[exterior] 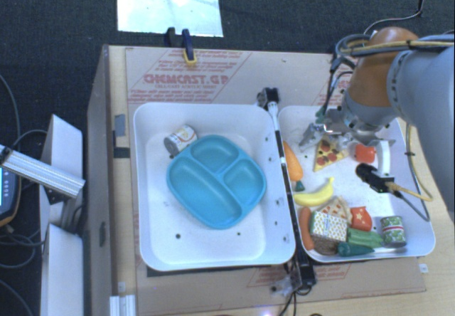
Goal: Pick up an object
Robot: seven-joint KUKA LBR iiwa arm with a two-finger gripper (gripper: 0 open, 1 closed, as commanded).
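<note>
The arm [419, 72] is showing a smooth grey shell with a rounded orange band just above the wrist. Thin dark cables are looping beside that band, and a dull metal gripper [323, 131] is hanging below it.

The end effector [323, 131] hangs low in the right bin [419, 233], right at the pizza slice [328, 154]. A carrot [291, 160], a banana [313, 194] and a small can [392, 230] lie there too. The left bin [153, 186] holds a blue divided plate [215, 180] and a can [180, 140].
</note>
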